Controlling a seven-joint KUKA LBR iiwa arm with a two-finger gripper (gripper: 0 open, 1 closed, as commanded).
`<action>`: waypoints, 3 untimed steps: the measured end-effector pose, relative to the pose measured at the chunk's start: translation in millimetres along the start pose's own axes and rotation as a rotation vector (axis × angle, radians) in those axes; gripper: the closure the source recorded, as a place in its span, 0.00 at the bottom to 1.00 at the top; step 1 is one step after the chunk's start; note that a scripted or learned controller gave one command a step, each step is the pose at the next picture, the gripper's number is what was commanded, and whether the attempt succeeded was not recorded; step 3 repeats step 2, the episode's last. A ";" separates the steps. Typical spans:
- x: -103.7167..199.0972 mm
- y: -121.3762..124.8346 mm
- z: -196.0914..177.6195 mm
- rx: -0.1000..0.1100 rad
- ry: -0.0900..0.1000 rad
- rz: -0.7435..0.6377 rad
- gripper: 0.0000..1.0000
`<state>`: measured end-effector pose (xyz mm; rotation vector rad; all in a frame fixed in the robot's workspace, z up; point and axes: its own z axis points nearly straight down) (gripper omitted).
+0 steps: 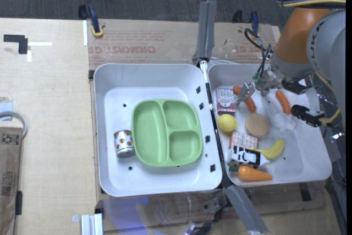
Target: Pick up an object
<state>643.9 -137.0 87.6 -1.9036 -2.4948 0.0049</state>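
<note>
My gripper [247, 91] hangs low over the far part of the right bin [313, 165], right at an orange-red sausage [250, 103] that lies partly under it. Beside it to the left stands a small red and white carton [225, 100]. A second red sausage [282, 100] lies to its right. Nearer the front are a lemon [226, 123], a round tan disc [257, 125], a banana [273, 148], a black and white box [245, 156] and a carrot [254, 174]. Nothing is seen lifted.
The left bin [107, 91] holds a green divided plate [166, 132] and a small printed can [124, 143]. The grey arm with its orange band [300, 36] reaches in from the right over the right bin's far corner. A clear plastic piece [286, 120] lies near the disc.
</note>
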 end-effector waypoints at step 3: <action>85.0 -49.5 -103.4 -0.002 -0.001 0.171 1.00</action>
